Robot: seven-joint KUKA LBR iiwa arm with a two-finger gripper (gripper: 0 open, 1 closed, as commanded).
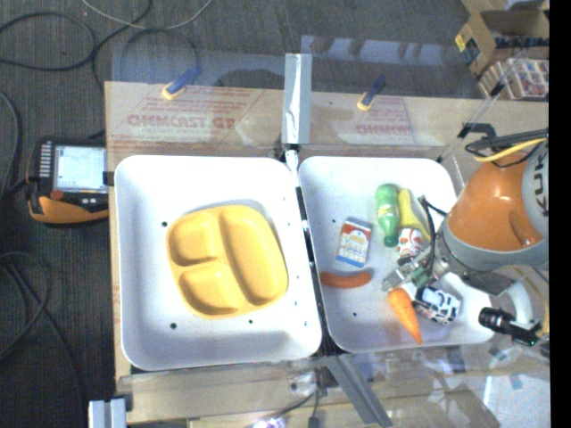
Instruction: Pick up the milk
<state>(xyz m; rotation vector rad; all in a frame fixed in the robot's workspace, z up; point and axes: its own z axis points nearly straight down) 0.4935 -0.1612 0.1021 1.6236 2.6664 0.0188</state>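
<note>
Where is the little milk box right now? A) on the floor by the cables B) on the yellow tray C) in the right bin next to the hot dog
C: the milk carton lies in the right bin, just above the hot dog, apart from the yellow tray in the left bin.

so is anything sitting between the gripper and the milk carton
Nothing visible blocks it. The milk carton lies left of the gripper across bare bin floor. The sausage lies just below that line and the green bottle above it.
</note>
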